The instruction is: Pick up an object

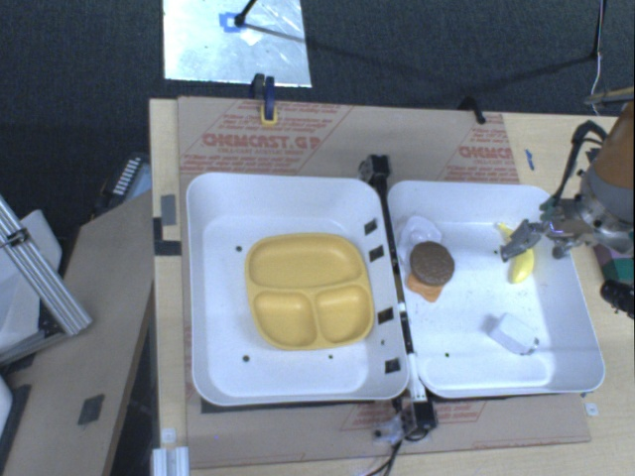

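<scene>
Nearest, in the right bin: a pale grey block, lying flat and alone, close to the front wall. Looks low and slab-like, so likely to slide rather than lift if caught from above off-centre.

Further in, towards the divider: a brown disc resting on an orange piece, touching. Risks coming up as a pair, or shedding the disc midway.

At about the same depth, towards the right wall: a small yellow piece, the likeliest target. Lies directly under or against the gripper, which overlaps its upper end. Cannot tell how far open the gripper stands, nor whether the yellow piece sits inside it or just beside it; nothing seen clearly held. Main danger here: closing on one rounded end only, which would squirt the piece sideways or let it drop on the way up. Also possible: pushing it across the floor of the bin without ever enclosing it, or closing on air above it.

Just beyond the disc: a white crumpled thing, soft-looking, apt to deform and slip.

In the left bin: a yellow divided tray, well apart from the gripper and not at stake.
</scene>
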`<state>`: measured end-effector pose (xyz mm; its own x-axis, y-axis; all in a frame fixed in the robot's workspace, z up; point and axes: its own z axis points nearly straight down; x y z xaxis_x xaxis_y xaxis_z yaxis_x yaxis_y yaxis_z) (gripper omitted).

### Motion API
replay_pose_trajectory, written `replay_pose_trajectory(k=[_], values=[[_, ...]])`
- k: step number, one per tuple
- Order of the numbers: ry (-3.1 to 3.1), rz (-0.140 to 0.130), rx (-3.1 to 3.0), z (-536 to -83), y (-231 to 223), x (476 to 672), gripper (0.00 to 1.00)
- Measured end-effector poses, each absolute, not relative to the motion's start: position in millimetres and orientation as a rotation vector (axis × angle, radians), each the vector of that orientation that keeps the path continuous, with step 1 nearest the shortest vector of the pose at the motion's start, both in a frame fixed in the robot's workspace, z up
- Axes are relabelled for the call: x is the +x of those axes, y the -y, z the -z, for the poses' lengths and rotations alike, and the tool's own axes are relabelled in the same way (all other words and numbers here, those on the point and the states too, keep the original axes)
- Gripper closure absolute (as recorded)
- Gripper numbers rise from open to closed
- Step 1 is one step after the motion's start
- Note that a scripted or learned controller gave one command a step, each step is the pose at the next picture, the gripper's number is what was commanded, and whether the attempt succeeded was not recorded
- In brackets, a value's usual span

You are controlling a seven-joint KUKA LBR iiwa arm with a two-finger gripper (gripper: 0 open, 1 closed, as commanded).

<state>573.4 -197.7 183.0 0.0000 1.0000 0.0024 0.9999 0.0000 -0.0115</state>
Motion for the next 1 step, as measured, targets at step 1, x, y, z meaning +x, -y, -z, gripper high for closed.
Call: replay_pose_trajectory(k=[1], values=[[2.226, 0.001, -2.218, -190.7, 197.1, 576.6, 0.0]])
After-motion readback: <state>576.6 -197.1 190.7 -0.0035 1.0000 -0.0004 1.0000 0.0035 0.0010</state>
